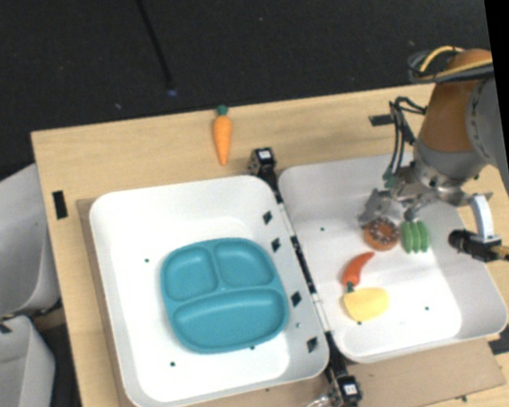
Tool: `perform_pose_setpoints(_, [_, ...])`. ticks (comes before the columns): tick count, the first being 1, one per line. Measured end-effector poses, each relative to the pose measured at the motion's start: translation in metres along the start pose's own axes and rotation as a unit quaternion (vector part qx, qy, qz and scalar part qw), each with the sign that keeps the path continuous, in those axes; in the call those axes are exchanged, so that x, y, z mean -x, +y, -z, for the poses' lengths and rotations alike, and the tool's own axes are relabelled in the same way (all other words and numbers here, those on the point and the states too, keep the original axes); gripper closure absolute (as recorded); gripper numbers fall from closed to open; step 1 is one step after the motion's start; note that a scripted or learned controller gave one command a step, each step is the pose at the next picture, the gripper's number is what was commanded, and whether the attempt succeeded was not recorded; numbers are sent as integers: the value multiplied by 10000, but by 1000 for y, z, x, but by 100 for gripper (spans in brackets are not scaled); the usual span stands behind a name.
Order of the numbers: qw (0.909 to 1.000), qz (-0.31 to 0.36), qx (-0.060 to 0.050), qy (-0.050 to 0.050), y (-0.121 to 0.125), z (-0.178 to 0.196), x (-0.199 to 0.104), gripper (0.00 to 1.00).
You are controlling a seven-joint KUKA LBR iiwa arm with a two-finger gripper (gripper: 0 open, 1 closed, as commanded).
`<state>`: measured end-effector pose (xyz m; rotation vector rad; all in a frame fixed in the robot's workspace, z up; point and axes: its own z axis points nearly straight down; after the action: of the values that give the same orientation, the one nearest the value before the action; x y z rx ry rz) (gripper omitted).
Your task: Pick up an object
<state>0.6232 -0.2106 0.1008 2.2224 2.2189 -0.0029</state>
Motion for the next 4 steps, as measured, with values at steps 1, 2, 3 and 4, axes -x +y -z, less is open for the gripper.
perform_pose_setpoints(1, [10000,3,25,-11,1,13,1,100])
perform_pose_setpoints(2, [10000,24,40,-5,10,62,7,100])
perform_pose_setpoints(3, [10000,25,44,-6,9,126,4,100])
perform_pose_setpoints(4, [10000,28,39,-2,15,175,-3,100])
